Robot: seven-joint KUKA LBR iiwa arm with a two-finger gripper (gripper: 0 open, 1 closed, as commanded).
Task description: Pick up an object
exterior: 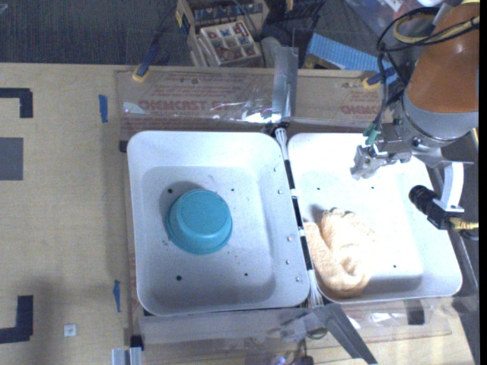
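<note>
Camera view: gripper [365, 163] hangs over right white bin [396, 280], finger state indeterminate; crumpled tan cloth [342, 253] lies apart.

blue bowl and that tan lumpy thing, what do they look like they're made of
The round blue upturned bowl in the left white bin looks like moulded plastic: smooth, matte, one even colour. The tan lumpy object in the right white bin looks like soft cloth or plush: fuzzy surface, folded, irregular outline. It could be foam; the view leaves that open.

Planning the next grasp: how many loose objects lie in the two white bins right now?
2. A blue round upturned bowl sits mid-floor in the left bin; a tan crumpled cloth lies along the right bin's near-left edge. None appears hidden.
</note>
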